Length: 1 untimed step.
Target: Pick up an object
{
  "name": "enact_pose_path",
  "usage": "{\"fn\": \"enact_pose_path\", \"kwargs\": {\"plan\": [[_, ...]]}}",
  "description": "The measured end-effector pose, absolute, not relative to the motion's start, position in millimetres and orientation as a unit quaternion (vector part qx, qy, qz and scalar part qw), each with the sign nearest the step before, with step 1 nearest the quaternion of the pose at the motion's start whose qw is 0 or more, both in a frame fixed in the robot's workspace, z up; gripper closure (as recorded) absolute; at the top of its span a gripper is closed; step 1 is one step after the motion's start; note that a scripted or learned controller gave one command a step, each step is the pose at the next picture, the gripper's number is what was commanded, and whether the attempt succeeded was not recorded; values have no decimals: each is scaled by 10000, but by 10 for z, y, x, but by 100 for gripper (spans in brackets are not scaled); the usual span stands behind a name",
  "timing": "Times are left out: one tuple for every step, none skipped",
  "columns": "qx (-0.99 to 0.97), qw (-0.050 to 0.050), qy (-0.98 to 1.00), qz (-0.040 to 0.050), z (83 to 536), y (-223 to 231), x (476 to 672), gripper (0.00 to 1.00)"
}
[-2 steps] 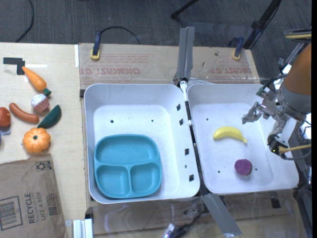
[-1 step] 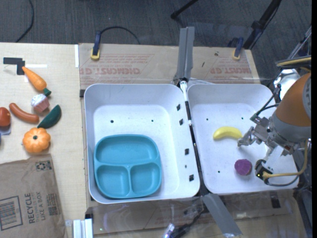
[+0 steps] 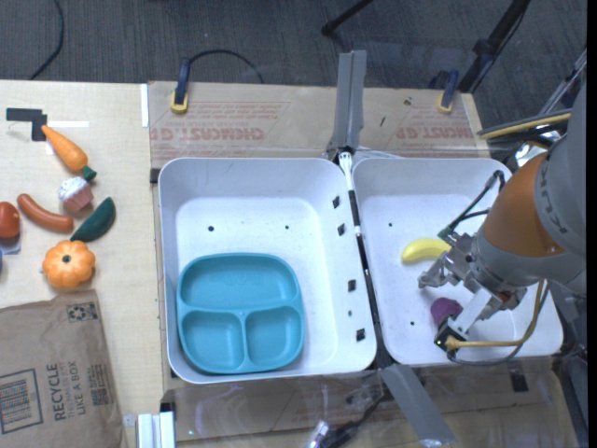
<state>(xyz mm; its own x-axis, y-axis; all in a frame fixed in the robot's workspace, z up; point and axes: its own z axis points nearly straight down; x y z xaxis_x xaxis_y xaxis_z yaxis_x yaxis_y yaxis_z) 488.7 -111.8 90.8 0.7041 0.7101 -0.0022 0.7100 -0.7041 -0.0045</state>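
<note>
1. Left white plastic bin: a blue 3-compartment tray lies flat.
2. Right white bin: yellow plastic banana, long axis roughly left-right, and a purple object.
3. Gripper low between them; finger state, cannot tell.

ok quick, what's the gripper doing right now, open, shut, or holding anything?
Two-finger gripper: low in the right white bin, over the small purple object near the yellow banana; grip state cannot be told.
</note>
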Motion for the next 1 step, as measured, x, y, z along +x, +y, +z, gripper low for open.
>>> {"fn": "enact_pose_path", "kwargs": {"plan": [[-9691,6,-2466,17,1223,-1729,4792,0]]}}
